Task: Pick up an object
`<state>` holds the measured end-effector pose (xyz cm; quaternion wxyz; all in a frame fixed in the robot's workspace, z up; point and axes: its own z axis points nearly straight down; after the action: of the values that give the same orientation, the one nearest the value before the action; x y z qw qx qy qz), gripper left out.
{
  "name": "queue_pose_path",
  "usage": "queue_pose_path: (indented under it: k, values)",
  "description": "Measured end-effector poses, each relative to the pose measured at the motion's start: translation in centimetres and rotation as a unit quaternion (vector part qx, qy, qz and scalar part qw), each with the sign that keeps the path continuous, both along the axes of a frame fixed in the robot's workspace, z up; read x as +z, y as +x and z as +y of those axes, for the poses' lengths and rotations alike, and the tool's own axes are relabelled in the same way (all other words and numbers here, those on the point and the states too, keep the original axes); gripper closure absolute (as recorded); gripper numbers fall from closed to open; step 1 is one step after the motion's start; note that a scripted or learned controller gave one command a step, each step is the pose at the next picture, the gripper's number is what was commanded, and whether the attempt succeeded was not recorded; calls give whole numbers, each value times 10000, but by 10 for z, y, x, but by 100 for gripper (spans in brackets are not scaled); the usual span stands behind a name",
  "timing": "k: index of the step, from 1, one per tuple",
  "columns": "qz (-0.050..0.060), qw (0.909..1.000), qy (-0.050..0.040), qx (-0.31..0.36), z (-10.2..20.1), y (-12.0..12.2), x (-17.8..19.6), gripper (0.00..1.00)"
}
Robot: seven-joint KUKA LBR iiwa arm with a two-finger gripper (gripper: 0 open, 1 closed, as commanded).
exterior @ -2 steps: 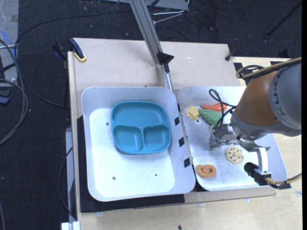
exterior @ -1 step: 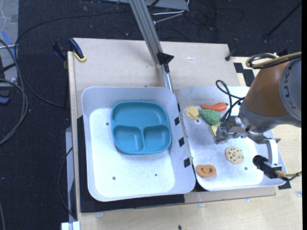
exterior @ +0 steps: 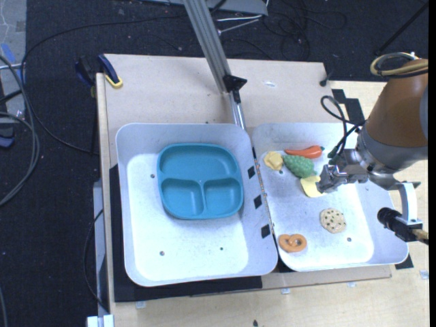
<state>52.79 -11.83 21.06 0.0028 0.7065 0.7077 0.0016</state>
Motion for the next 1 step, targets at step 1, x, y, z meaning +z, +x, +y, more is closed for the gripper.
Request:
queue_pose_path:
  k: [1]
  values:
    - [-5,10000,-2,5,-1,7,62,100]
